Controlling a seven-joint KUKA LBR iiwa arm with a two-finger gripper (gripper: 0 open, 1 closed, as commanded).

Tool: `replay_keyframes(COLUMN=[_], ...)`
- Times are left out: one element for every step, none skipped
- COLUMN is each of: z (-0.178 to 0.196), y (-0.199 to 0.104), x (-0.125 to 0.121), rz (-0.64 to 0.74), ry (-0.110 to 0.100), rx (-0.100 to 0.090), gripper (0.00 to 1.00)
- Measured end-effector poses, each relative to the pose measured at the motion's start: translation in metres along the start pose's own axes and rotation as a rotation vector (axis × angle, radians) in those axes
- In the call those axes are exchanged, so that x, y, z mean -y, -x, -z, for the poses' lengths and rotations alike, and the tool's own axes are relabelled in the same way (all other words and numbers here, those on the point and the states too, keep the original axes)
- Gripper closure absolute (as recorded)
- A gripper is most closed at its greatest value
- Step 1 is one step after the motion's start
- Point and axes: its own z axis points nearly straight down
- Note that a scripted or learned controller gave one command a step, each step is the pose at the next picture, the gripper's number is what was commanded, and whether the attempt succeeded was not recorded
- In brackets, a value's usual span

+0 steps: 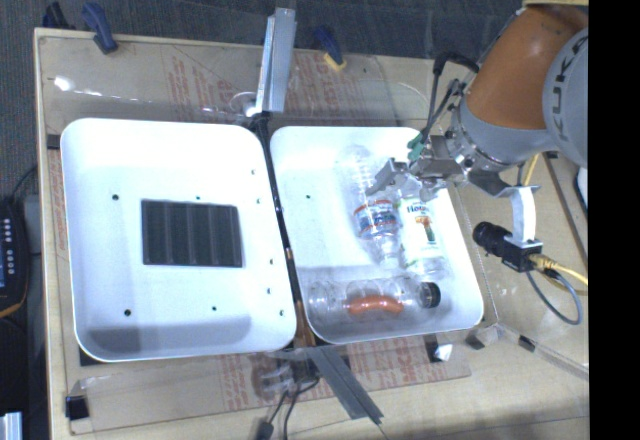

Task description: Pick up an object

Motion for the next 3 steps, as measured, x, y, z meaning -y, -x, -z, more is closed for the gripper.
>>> replay_keyframes(z=[-0.099,-0.17,-0.122], y=[0.023,0.037,0.042], x=[-0.007,-0.039,-0.054], rz=[-0.01,0.114,-0.003], ry=[-0.001,0.001,0.002], rx=[0.0,-0.004,0.0], gripper=[0.0,0.0,0.0])
